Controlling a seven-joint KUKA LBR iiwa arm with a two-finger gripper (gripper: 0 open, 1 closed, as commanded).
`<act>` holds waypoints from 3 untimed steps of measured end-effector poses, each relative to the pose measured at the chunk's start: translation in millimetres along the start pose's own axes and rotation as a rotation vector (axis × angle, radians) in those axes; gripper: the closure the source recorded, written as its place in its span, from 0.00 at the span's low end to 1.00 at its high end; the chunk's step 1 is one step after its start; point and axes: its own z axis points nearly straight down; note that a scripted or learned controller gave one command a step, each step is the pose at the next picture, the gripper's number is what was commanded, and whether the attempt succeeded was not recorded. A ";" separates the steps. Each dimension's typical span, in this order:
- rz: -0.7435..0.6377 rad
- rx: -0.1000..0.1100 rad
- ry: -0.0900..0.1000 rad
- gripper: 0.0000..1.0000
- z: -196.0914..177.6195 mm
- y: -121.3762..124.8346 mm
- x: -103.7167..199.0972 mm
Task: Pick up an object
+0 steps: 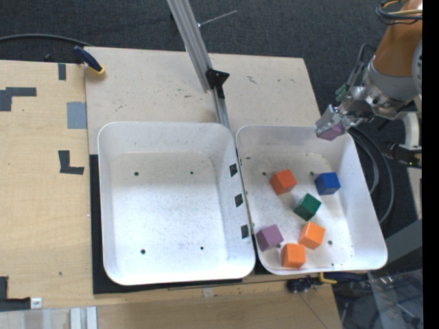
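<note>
Your gripper hangs above the right white bin's far corner with a small purple block seemingly pinched between its fingers, so you've apparently picked an object, five blocks remaining below.

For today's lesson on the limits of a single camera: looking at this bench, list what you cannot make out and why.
- End effector, camera view: small and blurred over the right bin's far corner. A purplish shape sits at its tip, but held or not is unclear.
- Arm: cut off by the top right edge.
- Yellow item at the right bin's near rim: mostly hidden under the rim.
- Block undersides: hidden from above.
</note>
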 end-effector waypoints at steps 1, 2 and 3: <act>0.000 0.001 0.001 1.00 -49.3 5.3 9.6; -0.003 0.007 0.003 1.00 -49.4 -19.7 61.0; -0.003 0.010 0.003 1.00 -29.9 -36.1 107.5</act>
